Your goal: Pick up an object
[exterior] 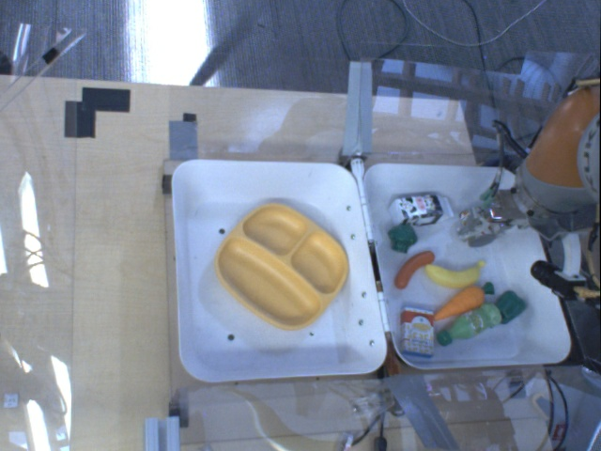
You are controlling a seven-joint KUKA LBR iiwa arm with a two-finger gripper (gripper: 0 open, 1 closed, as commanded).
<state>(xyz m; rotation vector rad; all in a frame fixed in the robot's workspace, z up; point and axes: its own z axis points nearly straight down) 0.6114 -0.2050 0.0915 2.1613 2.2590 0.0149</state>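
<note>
White bins, seen from above w/ one camera. My fingers (484,222) hang over the right bin (554,350), upper part, gripping nothing; spread or clenched, can't tell. Banana (454,273), carrot (458,302), can (417,209) lie unlifted. Pick not done yet.

Fixed overhead view, tilted down at a slant over the bench (94,280), from moderate height; left bin (188,346) and right bin (554,346) both fully framed, floor at top, arm (563,158) entering from right.
</note>
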